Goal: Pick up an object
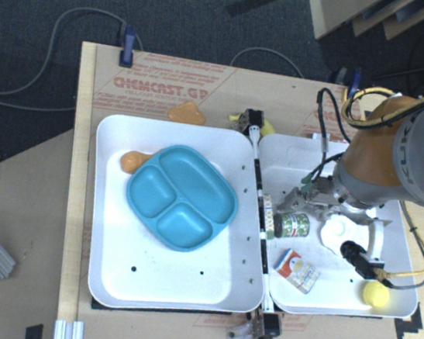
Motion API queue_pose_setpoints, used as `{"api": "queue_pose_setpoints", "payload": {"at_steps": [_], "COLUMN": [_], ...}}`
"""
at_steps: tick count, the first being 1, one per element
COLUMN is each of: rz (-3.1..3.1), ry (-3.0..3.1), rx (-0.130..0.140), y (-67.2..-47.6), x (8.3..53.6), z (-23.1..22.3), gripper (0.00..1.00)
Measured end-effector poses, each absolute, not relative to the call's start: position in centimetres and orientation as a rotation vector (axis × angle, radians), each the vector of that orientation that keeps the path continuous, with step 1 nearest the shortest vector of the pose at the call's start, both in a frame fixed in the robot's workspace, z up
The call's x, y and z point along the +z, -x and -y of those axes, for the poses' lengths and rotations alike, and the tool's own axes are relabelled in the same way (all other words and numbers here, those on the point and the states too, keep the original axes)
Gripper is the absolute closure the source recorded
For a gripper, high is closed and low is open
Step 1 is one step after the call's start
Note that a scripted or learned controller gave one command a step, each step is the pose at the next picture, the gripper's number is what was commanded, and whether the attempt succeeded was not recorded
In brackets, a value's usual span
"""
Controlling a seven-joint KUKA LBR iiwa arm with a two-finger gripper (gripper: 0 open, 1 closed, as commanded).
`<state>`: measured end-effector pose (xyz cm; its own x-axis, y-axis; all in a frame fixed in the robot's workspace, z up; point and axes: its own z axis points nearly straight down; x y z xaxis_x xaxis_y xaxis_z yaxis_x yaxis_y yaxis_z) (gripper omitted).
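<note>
Three loose things lie in the right bin [399, 313]: green can [293, 226], small packet [297, 269], yellow ball [375, 294]. My end effector [312, 193] hangs just above the can; spread or pressed together, cannot tell. Can lies sideways against the bin's left wall, so it may roll or jam.

Two white bins [178, 297] (side by side)

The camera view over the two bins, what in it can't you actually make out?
- Gripper: the wrist above hides its fingers, so open or shut is unclear.
- White object in the right bin: partly under the arm, shape unclear.
- Orange object in the left bin: partly behind the blue divided plate.
- Print on the small can and on the red and white packet: too small to read.
</note>
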<state>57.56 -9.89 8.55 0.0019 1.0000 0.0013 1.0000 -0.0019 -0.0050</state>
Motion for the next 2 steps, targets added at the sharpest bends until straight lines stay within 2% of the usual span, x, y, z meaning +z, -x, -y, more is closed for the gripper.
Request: {"api": "queue_pose_setpoints", "payload": {"at_steps": [1, 2], "rz": [2.223, 2.223], "ry": [2.221, 2.224], "rx": [0.000, -0.003], "y": [-58.2, -58.2], "x": [8.4, 9.5], "z": [9.6, 9.6], "gripper": [0.00, 1.00]}}
